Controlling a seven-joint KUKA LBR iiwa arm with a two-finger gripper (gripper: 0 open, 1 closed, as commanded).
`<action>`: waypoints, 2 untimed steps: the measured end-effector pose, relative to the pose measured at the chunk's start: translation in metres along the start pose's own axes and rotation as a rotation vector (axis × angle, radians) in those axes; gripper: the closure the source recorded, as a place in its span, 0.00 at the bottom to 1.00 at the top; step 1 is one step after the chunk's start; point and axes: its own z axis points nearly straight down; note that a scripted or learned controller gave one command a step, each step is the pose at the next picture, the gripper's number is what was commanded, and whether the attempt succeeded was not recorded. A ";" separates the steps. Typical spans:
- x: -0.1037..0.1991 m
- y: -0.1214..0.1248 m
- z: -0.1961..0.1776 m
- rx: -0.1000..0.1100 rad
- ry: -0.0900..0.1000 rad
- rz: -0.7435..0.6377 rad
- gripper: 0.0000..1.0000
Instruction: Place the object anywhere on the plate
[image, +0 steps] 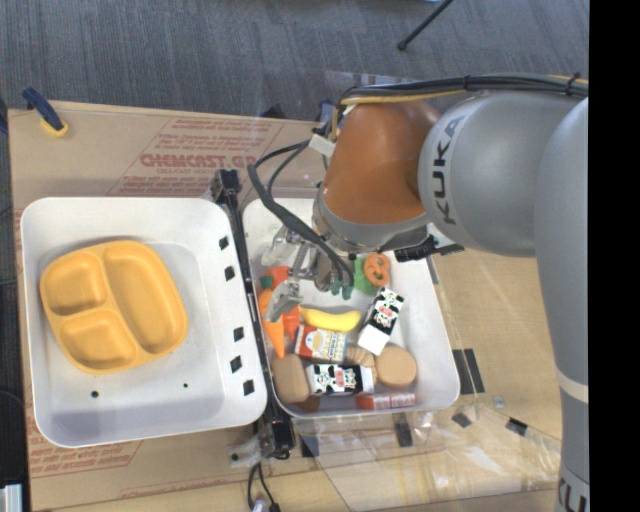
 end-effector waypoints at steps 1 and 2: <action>0.000 0.000 0.000 0.000 0.000 0.000 0.00; 0.000 0.000 0.000 0.000 0.000 0.000 0.00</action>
